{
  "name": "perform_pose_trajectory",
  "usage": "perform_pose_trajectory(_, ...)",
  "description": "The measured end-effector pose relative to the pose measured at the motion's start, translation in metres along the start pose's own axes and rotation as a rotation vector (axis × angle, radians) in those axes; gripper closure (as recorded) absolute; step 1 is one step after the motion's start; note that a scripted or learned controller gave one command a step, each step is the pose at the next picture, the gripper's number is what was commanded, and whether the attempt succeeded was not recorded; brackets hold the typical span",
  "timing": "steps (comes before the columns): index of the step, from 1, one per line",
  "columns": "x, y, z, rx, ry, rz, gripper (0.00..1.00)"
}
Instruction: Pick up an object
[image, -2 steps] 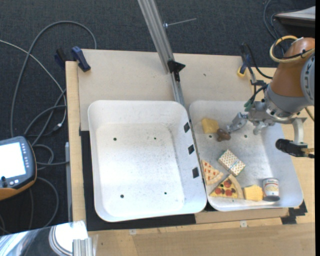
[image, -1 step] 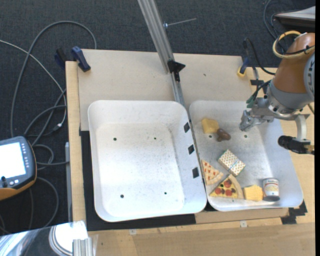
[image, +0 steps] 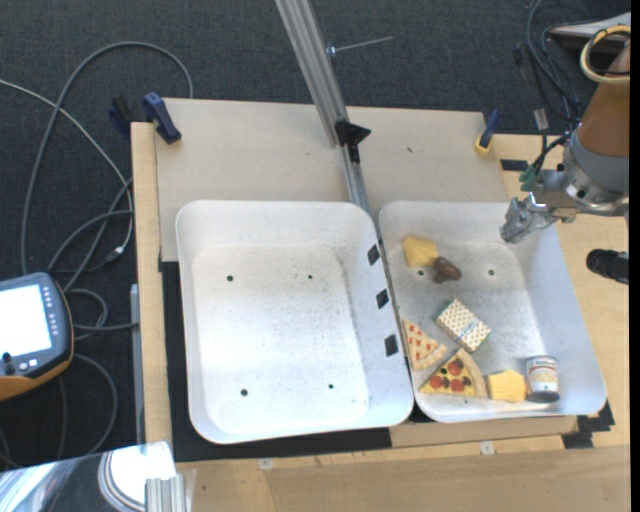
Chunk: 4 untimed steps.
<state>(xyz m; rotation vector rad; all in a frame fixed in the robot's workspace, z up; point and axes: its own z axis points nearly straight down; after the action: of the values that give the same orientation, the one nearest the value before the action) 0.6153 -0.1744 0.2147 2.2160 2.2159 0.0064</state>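
Bench (image: 250, 150) carries two white bins side by side. Left bin (image: 200, 300) is the bigger patch in view, just specks on its floor. Right bin (image: 560, 300) holds all the objects.

Arm (image: 605, 130) comes in from the right, orange band above the wrist. Gripper (image: 515, 225) sits over the right bin's upper right corner, near the rim. Can't tell from this angle how the gripper is set; nothing visible in it.

Objects, all on the bin floor, below and left of the gripper:
- pizza slice (image: 455, 375), near the front edge, well apart from the gripper
- patterned square block (image: 463, 324), mid-bin
- second smaller pizza wedge (image: 420, 342), beside the left wall
- yellow chunk (image: 420, 251), upper left
- yellow block (image: 507, 385), front
- small can (image: 542, 375), front right corner
- brown lump (image: 446, 268), touching the yellow chunk, nearest the gripper but still clearly apart
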Motion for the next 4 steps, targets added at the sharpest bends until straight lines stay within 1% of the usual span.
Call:
perform_pose_trajectory(1, 0.000, 0.001, 0.006, 0.006, 0.001, -0.001, 1.00)
perform_pose_trajectory(2, 0.051, 0.000, 0.008, 0.010, 0.006, -0.006, 1.00)
perform_pose_trajectory(3, 0.103, -0.009, 0.013, 0.011, 0.006, -0.006, 1.00)
perform_pose_trajectory(4, 0.159, -0.023, -0.004, 0.010, 0.007, -0.008, 1.00)
